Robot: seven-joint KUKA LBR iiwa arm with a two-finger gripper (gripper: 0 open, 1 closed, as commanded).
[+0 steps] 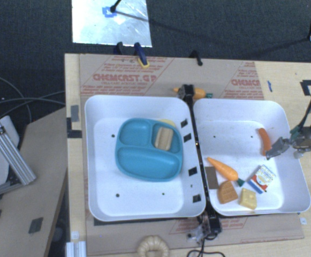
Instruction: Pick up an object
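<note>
Two white bins side by side on cardboard-covered bench. Gripper (277,148) at right bin's (235,116) three o'clock edge, finger spread unclear. Orange sausage (264,140) just beside, at ten o'clock.

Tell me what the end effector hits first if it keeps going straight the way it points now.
The end effector points toward the image's left, and the orange sausage lies right beside its tip, so that is likely first. Its height above the right bin is unclear; it could pass over and meet the bin floor.
</note>
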